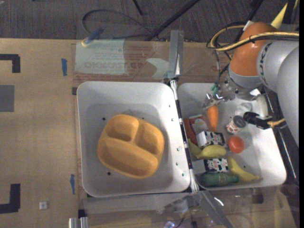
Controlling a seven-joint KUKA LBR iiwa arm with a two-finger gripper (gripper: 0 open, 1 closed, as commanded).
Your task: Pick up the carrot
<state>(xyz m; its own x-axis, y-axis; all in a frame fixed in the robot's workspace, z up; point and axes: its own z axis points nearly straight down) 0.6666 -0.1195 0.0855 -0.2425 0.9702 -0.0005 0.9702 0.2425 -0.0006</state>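
Nearest me along the front edge of the right bin (278, 175), I see a green bottle (219, 179) lying flat, a banana (242, 171) beside it and a small milk carton (216, 164) just behind. Further in sit a second banana (209, 151), a red tomato (236, 144), another carton (210, 138) and a small can (235, 124). The left bin (90, 99) carries a yellow divided plate (131, 145) near its middle. The carrot (213, 118) stands tilted toward the right bin's back-left area, its top end just under the gripper (214, 98). I cannot tell how the gripper is set or whether it grips the carrot.
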